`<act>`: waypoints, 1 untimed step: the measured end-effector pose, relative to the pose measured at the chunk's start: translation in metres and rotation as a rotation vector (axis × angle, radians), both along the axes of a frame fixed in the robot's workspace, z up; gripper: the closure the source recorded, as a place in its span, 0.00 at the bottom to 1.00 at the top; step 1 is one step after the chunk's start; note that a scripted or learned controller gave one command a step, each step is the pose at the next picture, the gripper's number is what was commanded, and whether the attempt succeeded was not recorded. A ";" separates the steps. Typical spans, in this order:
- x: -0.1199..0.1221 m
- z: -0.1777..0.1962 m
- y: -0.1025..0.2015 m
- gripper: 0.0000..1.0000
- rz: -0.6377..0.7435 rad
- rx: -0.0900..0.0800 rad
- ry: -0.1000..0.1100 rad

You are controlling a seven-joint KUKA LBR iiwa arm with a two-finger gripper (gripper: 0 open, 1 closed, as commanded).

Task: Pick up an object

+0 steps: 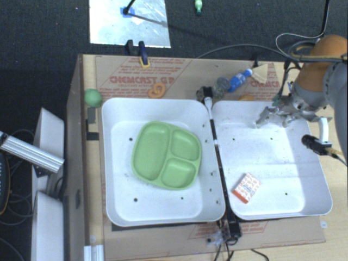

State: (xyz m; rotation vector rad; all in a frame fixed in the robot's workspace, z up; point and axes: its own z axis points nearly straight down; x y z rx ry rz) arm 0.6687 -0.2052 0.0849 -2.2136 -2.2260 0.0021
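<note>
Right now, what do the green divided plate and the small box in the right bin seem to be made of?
The green divided plate looks like moulded plastic: one even pale green, rounded compartment rims, a soft matte sheen. The small box looks like printed cardboard: flat faces, sharp edges, an orange and white pattern; too small to be sure. Both bins, such as the right bin, look like smooth white plastic.

Grey arm (326,88), orange band (323,58)
</note>
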 end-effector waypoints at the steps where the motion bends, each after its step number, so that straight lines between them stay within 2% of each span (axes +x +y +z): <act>1: 0.000 0.000 0.000 0.00 0.000 0.000 0.000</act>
